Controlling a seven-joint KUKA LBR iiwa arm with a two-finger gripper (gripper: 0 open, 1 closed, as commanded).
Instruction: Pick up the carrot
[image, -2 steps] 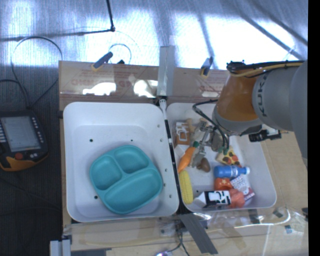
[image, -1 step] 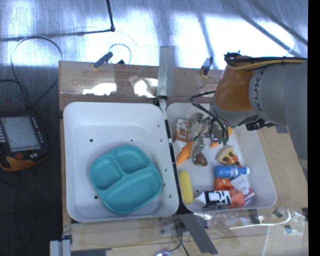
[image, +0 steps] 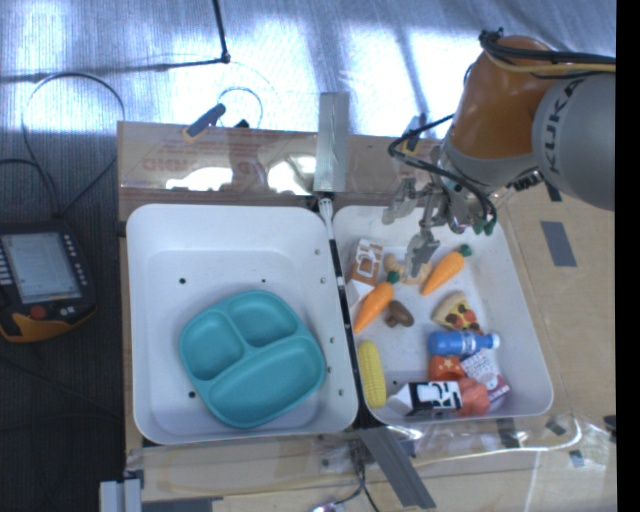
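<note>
Left bin (image: 150, 260): teal tray (image: 252, 357) | right bin (image: 525, 350): two carrots (image: 441, 272), corn (image: 371, 372) | end effector (image: 421, 247): grip unclear

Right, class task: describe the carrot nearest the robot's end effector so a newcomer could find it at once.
Start at the right bin, the one crowded with toy food. Look in its upper part, just below the end effector. The carrot lies there, slanted, its green tip pointing up-right; the other carrot lies lower and further left, against the bin's left wall.

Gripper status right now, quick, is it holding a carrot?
Gripper: low in the right bin, next to a carrot, nothing visibly held; open or shut cannot be told.
</note>
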